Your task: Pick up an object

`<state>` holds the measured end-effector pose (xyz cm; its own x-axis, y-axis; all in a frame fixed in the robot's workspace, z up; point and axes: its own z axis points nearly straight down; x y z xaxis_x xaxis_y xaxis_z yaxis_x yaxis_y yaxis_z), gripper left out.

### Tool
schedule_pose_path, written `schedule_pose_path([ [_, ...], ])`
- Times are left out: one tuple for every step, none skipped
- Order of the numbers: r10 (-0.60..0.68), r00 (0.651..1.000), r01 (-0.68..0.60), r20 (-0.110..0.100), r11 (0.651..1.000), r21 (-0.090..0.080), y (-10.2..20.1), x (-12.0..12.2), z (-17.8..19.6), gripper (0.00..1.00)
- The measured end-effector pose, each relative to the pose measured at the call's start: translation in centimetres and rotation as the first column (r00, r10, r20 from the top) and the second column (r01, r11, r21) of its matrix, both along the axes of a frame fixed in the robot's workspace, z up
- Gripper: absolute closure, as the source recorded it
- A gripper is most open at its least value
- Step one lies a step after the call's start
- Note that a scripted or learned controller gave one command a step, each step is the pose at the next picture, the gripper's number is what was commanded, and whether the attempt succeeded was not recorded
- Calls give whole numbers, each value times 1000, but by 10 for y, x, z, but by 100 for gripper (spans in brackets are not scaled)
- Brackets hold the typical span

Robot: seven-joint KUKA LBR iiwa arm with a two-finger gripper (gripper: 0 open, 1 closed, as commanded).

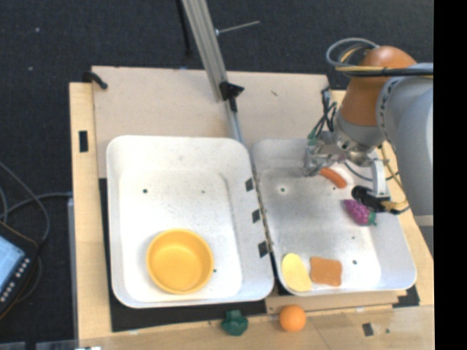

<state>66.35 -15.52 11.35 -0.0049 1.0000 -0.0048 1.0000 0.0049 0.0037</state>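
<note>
Camera view is showing the arm (pixel 394 100) reaching in from the right and hanging over the far end of the right-hand bin (pixel 292 210), with the gripper (pixel 323 162) low down near the bin's back wall. A small orange-red piece (pixel 333 176) — looks like a toy carrot or sausage — is sitting right at the fingertips, touching or nearly so. Whether it's actually between the fingers is too murky to call, and the hand's state can't be told from this angle, so nobody should be counting this as a grab yet.

Going by how things are lying, the pick isn't done: nothing is clearly lifted off the bin floor. The other stuff in that bin is lying apart from the hand — a purple bunch of grapes (pixel 357 211) near the right wall, a pale yellow slice (pixel 295 270) and an orange-brown block (pixel 326 271) side by side at the near edge. The left bin (pixel 175 166) is holding a yellow bowl (pixel 179 260). An orange ball (pixel 292 318) and a green bit (pixel 234 323) are sitting outside the bins on the bench.

So what's left is basically the whole point — getting a firm grip on something and raising it clear.
</note>
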Motion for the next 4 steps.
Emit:
schedule_pose_path([
  [-1,1000,1,4,1000,4,7,8,56,100],
  [-1,1000,1,1,1000,3,5,13,117,100],
  [1,1000,-1,3,1000,4,3,14,159,100],
  [0,1000,0,-3,1000,4,53,15,144,100],
])
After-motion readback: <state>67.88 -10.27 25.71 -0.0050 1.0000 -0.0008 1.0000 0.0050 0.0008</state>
